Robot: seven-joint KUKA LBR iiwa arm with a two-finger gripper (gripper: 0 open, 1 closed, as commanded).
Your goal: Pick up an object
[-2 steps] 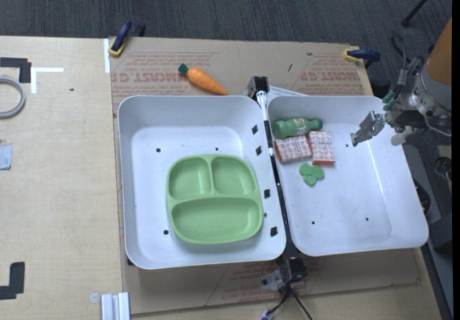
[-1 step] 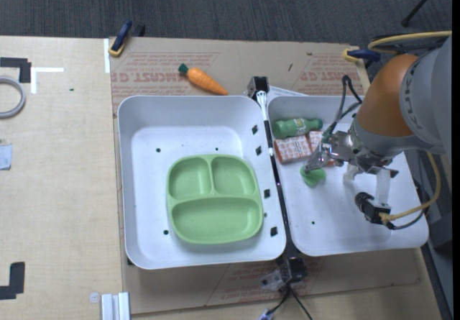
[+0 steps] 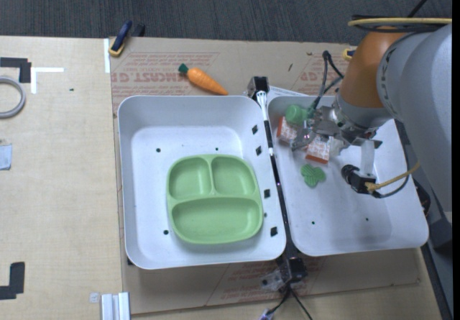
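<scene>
The right bin holds a small heap at its far left end: a green round piece, a red and white packet and a second red and white packet. A small green leafy piece lies just in front of them. My gripper is low over this heap, between the two packets, with the grey arm and its orange band reaching in from the right. The arm's wrist hides part of the heap.
The left bin carries a green divided plate. An orange carrot lies on the cardboard behind the bins. A blue and yellow tool sits at the bench's back edge, and a tape ring at far left.
</scene>
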